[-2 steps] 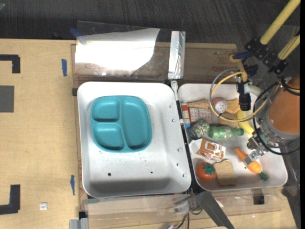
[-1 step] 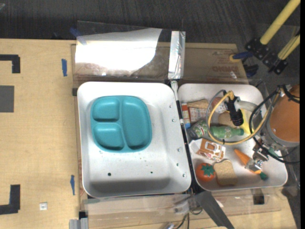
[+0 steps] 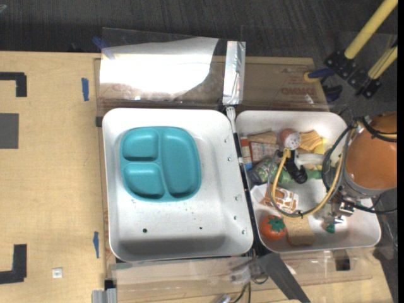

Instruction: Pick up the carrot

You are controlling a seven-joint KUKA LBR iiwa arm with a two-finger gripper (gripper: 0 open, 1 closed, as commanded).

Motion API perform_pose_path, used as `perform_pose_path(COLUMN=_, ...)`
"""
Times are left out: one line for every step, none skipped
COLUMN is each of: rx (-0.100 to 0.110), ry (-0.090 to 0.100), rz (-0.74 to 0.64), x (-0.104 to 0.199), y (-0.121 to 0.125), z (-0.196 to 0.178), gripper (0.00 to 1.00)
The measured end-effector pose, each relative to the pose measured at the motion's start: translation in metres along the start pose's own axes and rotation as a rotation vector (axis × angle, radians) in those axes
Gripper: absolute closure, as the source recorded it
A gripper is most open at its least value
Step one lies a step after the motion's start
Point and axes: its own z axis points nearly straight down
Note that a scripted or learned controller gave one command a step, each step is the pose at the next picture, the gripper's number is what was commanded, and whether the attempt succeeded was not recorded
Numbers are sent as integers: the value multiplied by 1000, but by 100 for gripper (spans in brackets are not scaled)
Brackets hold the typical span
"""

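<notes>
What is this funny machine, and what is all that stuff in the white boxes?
You are looking down from a camera fixed above a workbench. On the right is a robot arm, grey with an orange band; it is a machine that a computer program moves. Its gripper hangs over the right shallow white bin, but it is too small and blurry here to tell whether it is holding anything.

That right bin is crowded with small toy foods and packets in a jumble, with a yellow cable looping across them. Near the front sits a round red-orange toy like a tomato, beside a tan block. The arm is meant to pick up a carrot, though I cannot say for sure which piece that is.

The left shallow white bin holds a turquoise plastic plate with three compartments.
</notes>
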Motion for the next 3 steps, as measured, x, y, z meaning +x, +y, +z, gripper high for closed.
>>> perform_pose_path(rx=1, ry=2, rz=-126, x=2, y=-62, z=-5, gripper=100)
perform_pose_path(rx=-4, ry=8, rz=-100, x=15, y=5, z=-60, gripper=100)
perform_pose_path(rx=0, ry=5, rz=-107, x=14, y=1, z=-59, gripper=0)
